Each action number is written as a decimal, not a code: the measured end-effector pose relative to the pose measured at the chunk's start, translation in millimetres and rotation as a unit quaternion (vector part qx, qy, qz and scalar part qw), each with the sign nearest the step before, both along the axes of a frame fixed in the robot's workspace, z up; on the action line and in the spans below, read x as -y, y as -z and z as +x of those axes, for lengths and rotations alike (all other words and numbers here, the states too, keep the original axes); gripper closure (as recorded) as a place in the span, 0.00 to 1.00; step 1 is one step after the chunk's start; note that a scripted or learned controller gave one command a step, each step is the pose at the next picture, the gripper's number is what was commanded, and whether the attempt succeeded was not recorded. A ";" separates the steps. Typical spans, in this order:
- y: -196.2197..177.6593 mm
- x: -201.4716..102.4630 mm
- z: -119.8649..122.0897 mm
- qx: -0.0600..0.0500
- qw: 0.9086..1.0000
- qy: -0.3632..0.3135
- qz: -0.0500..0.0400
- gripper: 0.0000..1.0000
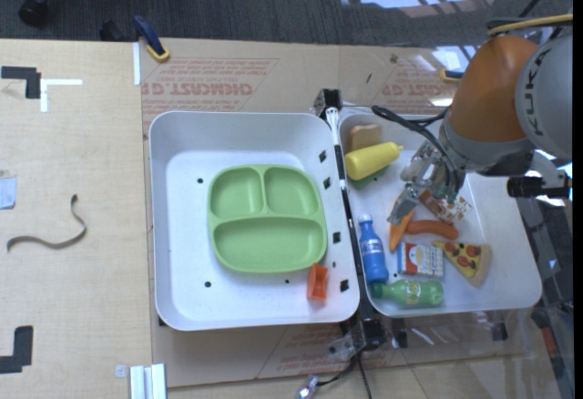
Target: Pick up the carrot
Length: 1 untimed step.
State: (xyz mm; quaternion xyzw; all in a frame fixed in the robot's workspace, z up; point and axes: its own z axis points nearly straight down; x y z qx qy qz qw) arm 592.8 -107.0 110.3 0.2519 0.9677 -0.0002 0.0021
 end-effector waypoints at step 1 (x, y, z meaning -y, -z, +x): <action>-9.8 -0.3 1.5 0.002 1.000 -0.002 -0.001 1.00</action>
